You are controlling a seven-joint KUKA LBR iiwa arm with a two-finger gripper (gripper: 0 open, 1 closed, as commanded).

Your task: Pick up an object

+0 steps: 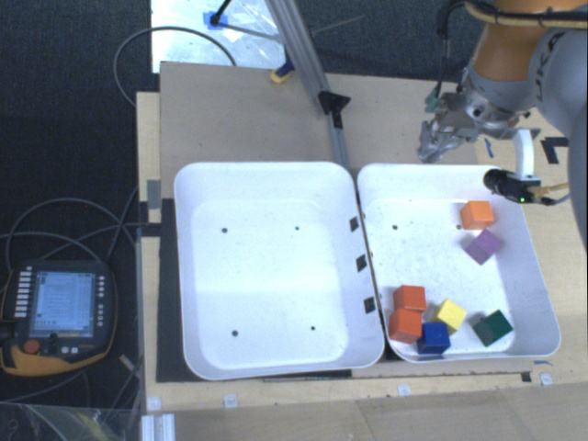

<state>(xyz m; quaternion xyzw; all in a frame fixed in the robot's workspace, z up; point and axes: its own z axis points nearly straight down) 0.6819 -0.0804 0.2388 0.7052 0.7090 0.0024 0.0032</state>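
Orange, purple, yellow, blue and green blocks (409, 298) lie in the right bin (542, 283), lower right of frame. The gripper (435, 147) hangs above its far rim, upper right, carrying nothing.

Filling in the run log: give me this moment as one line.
arm: over right bin's far edge | claw: holds nothing seen | blocks: seven in right bin, orange block nearest claw | pick: not yet done

No text is legible; the handheld screen (57, 303) is too blurred.
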